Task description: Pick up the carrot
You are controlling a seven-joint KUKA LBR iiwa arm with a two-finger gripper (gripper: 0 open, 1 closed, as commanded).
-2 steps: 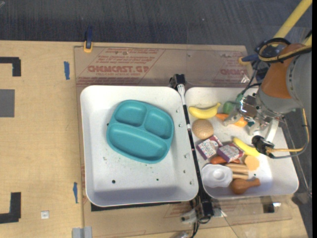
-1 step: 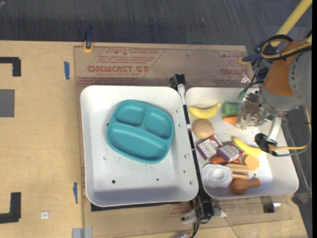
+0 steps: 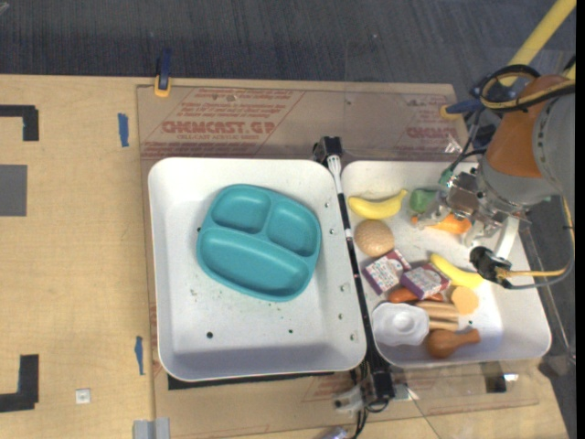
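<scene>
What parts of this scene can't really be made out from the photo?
- Carrot, camera view: partly covered by the gripper; its full shape is hidden.
- Gripper: whether it touches the carrot is too small and cluttered to tell.
- Arm: cut off by the right edge.
- Small purple packets in the right bin: printing too small to read.

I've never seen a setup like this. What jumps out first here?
The teal divided plate sits alone in the left white bin. The right bin is crowded with toy food, including a yellow banana, and the grey arm's gripper hangs over its far end by an orange carrot.
</scene>
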